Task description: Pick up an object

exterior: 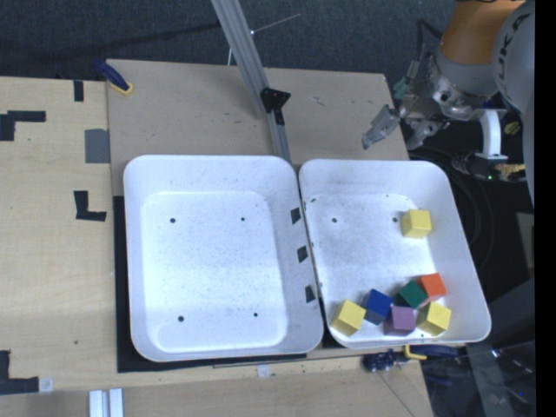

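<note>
The right bin (347, 233) holds several small blocks. One yellow block (417, 223) lies alone near the bin's far right side. Clustered at the near edge are an orange block (432, 285), a green block (412, 295), a blue block (377, 305), a purple block (401, 319) and two more yellow blocks (349, 317) (437, 318). My gripper (398, 132) hangs above the bench just beyond the right bin's far rim, well away from the blocks. It is open, with nothing between its fingers.
The left bin (208, 250) sits beside the right one, their rims touching at the middle. A slanted metal pole (248, 50) rises from behind the bins. Black cables (486, 168) run to the right of the right bin.
</note>
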### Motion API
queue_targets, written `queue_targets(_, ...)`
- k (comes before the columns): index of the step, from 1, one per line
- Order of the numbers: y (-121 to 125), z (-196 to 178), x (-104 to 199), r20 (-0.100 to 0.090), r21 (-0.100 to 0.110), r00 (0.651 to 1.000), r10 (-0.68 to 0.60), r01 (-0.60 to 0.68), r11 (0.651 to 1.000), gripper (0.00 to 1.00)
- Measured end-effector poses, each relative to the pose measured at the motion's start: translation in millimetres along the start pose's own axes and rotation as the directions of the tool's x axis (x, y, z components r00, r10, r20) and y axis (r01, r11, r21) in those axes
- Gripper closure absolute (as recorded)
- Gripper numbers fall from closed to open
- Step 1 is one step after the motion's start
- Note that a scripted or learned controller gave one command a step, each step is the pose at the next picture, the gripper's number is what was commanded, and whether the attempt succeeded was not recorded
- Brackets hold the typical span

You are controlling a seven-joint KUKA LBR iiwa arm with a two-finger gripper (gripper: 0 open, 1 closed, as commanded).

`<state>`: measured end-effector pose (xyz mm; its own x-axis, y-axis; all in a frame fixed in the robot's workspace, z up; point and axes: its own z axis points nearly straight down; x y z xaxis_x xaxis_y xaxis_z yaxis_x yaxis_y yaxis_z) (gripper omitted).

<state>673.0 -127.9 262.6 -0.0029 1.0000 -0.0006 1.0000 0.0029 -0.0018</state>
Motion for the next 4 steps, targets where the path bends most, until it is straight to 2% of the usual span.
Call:
queue_targets(1, 0, 0, 0, 0.001, 0.000, 1.000, 0.001, -0.001, 1.000, 0.00)
queue_targets(3, 1, 102, -9, 0.000, 0.006, 1.000, 0.002, -0.002, 1.000, 0.00)
queue_targets(4, -3, 162, 0, -0.001, 0.006, 1.000, 0.001, -0.001, 1.000, 0.00)
